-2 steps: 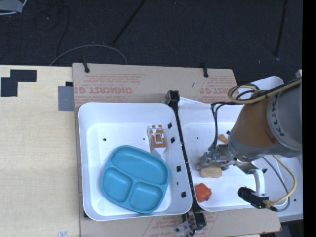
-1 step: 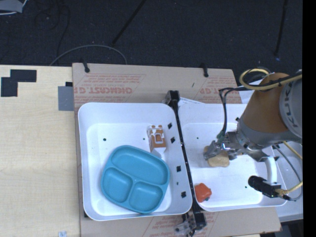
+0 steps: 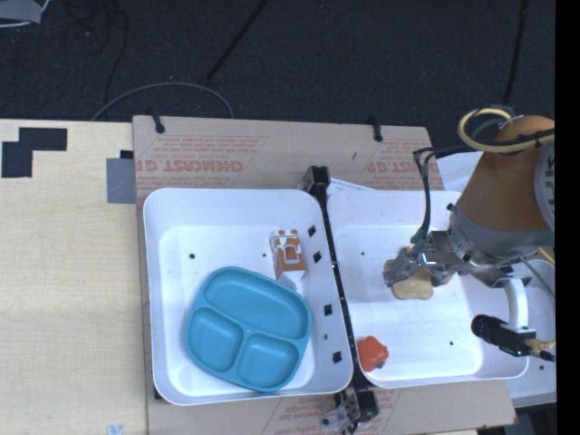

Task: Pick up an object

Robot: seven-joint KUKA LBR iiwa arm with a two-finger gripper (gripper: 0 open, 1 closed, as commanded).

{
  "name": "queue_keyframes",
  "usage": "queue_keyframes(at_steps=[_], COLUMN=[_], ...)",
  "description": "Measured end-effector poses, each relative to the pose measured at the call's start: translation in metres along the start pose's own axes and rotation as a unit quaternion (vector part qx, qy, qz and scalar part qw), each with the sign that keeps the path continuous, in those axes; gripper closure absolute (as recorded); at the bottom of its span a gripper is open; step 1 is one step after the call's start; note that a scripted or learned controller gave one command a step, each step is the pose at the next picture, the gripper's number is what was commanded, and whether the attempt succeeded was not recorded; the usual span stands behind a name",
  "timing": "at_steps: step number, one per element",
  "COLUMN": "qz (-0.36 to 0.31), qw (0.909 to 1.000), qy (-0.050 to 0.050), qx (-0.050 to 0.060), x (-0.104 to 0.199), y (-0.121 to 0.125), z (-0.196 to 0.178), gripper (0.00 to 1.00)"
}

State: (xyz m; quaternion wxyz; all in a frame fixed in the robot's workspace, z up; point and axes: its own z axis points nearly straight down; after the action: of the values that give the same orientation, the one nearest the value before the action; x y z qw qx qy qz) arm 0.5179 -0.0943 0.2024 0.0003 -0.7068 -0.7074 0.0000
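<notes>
Arm reaches into right bin; step in hand judged as closing in on grasp. Gripper sits over tan object mid-bin; finger state cannot be told, no hold confirmed. Next move calls for secure pinch, straight lift. Left bin: blue divided tray, small orange-white toy. Orange piece near right bin's front corner. Cardboard under bins, pale bench, dark floor, cables.

the gripper covered part of the tan object; the arm ran off the frame's right side.
</notes>
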Motion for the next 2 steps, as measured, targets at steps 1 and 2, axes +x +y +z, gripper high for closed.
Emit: queue_keyframes(at_steps=[1,2], qz=[0.001,-0.001], qw=[1.0000,1.0000], qy=[0.000,0.000], qx=[0.001,0.001], x=[-0.001,0.047], y=[0.000,0.017], z=[-0.006,-0.018], gripper=[1.00,1.00])
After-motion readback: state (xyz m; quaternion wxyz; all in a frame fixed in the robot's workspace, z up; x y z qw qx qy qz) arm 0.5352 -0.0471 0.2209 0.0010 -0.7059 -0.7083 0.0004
